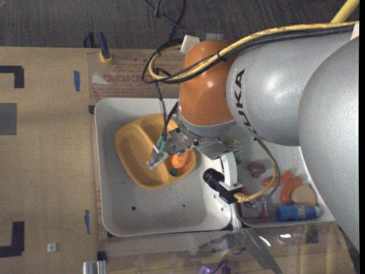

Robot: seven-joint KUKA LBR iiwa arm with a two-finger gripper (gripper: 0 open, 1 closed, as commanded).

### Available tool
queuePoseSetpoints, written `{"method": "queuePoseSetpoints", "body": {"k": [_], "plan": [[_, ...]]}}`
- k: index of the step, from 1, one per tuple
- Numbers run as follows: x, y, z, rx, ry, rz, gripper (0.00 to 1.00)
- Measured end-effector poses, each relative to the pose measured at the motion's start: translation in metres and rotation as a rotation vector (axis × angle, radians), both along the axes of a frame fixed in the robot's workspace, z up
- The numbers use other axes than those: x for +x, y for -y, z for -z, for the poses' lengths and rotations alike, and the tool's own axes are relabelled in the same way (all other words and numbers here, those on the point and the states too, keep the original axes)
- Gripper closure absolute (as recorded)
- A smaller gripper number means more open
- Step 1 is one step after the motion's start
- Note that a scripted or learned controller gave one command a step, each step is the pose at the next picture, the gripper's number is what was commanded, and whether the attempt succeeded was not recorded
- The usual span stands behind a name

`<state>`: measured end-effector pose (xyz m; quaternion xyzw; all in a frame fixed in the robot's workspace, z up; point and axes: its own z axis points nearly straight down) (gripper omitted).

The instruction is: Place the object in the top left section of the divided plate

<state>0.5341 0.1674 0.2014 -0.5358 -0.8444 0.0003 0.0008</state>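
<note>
We see the arm (268,96) reaching in from the right, its wrist hanging over the left bin (114,210), where a yellow divided plate (134,147) lies tilted toward the bin's upper half. The gripper (165,156) sits low over the plate's right part, presumably because that is where the drop is meant to go.

A small orange object (178,160) shows just beside the fingertips, over the plate's right edge. It looks round and smooth, with a darker greenish bit at its lower side. We think it may be pinched between the fingers, but the wrist blocks much of it, so we can't tell whether the jaws are closed on it or it already rests on the plate. Which plate section lies under it we also can't make out; the dividers are hidden.

The right bin (311,216) holds leftovers well apart from the action: a blue bottle (296,212), a tan round piece (304,195), orange pieces (291,186), a brownish lump (256,168).
</note>
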Motion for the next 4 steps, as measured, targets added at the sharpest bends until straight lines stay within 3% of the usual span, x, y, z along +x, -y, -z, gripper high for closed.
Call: {"method": "queuePoseSetpoints", "body": {"k": [1, 2, 3, 4], "plan": [[0.05, 0.062, 0.011, 0.0, 0.007, -0.341, 0.0], [0.03, 0.064, 0.087, -0.001, 0.016, -0.241, 0.0], [0.031, 0.064, 0.079, 0.001, 0.018, -0.239, 1.0], [0.049, 0.034, 0.074, -0.004, 0.007, -0.646, 1.0]]}}
